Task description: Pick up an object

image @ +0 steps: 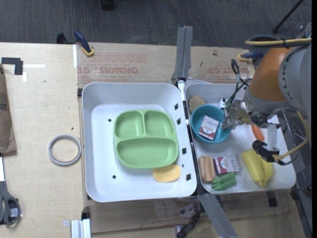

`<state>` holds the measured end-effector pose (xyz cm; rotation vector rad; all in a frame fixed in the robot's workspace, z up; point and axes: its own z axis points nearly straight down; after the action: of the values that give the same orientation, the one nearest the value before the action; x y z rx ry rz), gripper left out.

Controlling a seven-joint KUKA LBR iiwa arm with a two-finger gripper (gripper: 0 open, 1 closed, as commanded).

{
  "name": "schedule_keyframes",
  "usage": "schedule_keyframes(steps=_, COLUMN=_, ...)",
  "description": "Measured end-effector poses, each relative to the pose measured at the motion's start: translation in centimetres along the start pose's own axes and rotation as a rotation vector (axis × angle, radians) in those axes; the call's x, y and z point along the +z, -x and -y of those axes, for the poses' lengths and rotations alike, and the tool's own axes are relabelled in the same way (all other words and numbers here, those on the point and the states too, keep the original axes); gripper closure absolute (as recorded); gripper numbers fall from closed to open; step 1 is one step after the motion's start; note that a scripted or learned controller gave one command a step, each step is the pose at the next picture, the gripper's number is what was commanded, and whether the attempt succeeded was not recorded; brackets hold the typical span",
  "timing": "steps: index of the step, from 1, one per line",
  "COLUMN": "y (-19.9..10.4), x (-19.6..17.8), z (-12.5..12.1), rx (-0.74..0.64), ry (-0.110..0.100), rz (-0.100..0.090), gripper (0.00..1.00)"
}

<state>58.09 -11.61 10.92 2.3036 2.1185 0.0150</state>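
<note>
From above, the gripper hangs low at the right rim of the blue bowl in the right bin; whether it's clamped or parted, I cannot tell. A small red-and-white packet lies inside the bowl. I'd worry it catches the rim and tips or drags the bowl, missing the packet.

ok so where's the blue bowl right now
The blue bowl sits in the right bin, at its upper left by the divider, with a small red and white packet inside it. The tool is at its right rim.
</note>
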Motion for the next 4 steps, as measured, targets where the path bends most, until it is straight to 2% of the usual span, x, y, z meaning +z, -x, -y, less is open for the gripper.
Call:
schedule_keyframes(steps=1, y=0.5, x=-3.1, z=-3.2, rx=-0.044, ry=-0.015, rz=0.0, gripper=1.0)
schedule_keyframes(steps=2, y=5.2, x=-0.7, z=-8.4, rx=-0.077, ry=0.019, rz=0.006, gripper=1.0)
schedule_keyframes(steps=3, y=2.7, x=-0.4, z=-8.9, rx=0.013, ry=0.019, rz=0.015, gripper=1.0)
schedule_keyframes(steps=4, y=2.0, x=0.1, z=-8.9, rx=0.007, ry=0.019, rz=0.008, gripper=0.0)
